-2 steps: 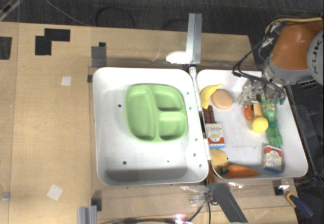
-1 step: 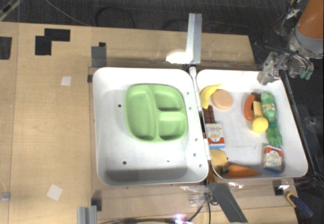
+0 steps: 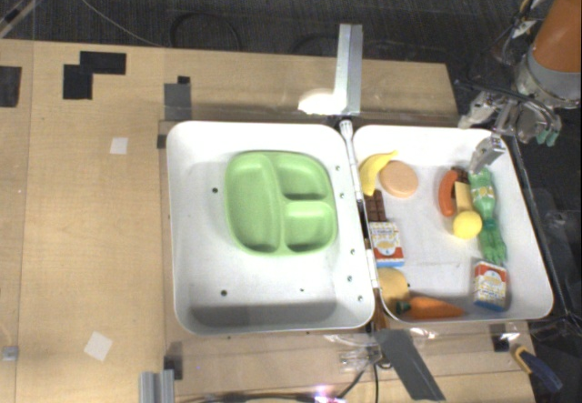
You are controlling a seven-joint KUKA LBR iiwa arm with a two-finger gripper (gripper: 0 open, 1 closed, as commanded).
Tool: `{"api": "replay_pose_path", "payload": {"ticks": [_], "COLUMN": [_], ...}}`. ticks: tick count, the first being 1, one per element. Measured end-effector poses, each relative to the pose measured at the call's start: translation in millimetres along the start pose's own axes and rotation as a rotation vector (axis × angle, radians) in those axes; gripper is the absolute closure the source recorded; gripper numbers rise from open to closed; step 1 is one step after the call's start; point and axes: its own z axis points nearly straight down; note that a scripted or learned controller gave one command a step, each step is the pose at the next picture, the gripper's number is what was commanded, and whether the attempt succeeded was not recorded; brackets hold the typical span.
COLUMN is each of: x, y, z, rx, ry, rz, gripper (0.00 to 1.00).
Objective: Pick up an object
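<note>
With my gripper (image 3: 488, 153) (finger state I cannot tell) at the frame's upper right, I worry the crowded hot dog (image 3: 447, 192) and lemon (image 3: 466, 225) deflect it.

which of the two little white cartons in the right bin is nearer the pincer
The small white carton at the bin's right wall, below the green item, is nearer the pincer. The other white carton lies by the left wall, beside the divider.

Right white bin (image 3: 536, 287): open floor mid, betw. small juice carton (image 3: 386, 243) & yellow lemon (image 3: 467, 225); toys crowd left, right, front edges. Left bin: green divided plastic tray (image 3: 278, 201) takes centre.
</note>
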Motion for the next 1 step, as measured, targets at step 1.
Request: {"api": "replay_pose_path", "payload": {"ticks": [1], "x": [4.8], "y": [2.5], "z": [95.7], "rx": [0.000], "ry": [-0.013], "rz": [0.000], "gripper": [0.00]}}
